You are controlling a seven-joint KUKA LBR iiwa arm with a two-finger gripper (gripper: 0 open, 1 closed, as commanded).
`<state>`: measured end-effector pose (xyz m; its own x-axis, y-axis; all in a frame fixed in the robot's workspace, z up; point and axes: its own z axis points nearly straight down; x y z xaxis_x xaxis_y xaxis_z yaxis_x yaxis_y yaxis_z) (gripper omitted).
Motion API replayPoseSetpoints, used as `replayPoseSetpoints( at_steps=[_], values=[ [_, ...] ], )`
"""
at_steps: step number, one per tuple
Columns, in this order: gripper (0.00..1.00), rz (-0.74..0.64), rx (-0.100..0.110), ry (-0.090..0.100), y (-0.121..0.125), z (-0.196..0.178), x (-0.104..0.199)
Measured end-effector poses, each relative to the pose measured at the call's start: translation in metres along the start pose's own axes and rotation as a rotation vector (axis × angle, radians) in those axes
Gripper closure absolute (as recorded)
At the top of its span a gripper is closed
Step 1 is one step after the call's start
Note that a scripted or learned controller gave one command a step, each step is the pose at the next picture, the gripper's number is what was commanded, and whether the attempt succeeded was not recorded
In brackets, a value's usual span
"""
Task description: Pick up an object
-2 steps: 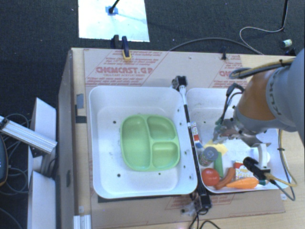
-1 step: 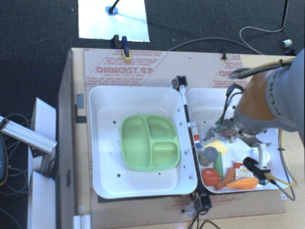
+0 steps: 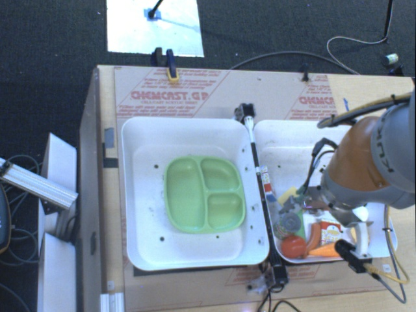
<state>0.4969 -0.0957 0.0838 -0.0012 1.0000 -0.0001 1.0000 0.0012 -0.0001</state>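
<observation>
The right bin [image 3: 286,142] holds a small pile at its near left corner. In it are a red tomato-like ball [image 3: 294,246], an orange carrot-shaped piece [image 3: 323,251], a grey round can [image 3: 286,225], a yellow item [image 3: 289,193] and a white and red carton [image 3: 329,229]. My gripper [image 3: 297,205] hangs low over this pile, just above the can and beside the yellow item. The grey wrist and orange band [image 3: 354,161] cover the bin's right half. Nothing can be seen held between the fingers.
A green divided plate [image 3: 205,194] lies in the middle of the left bin [image 3: 140,155]. A black rail with a white strip [image 3: 259,174] separates the bins. Cables [image 3: 383,275] trail at the bench's near right corner.
</observation>
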Motion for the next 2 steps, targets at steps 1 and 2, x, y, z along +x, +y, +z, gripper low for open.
replayPoseSetpoints(
  at_steps=[1,2],
  values=[
    [1.00,-0.001,-0.004,0.000,0.001,-0.011,0.000],
    [1.00,-0.003,-0.004,0.000,0.047,-0.170,0.038]
  ],
)
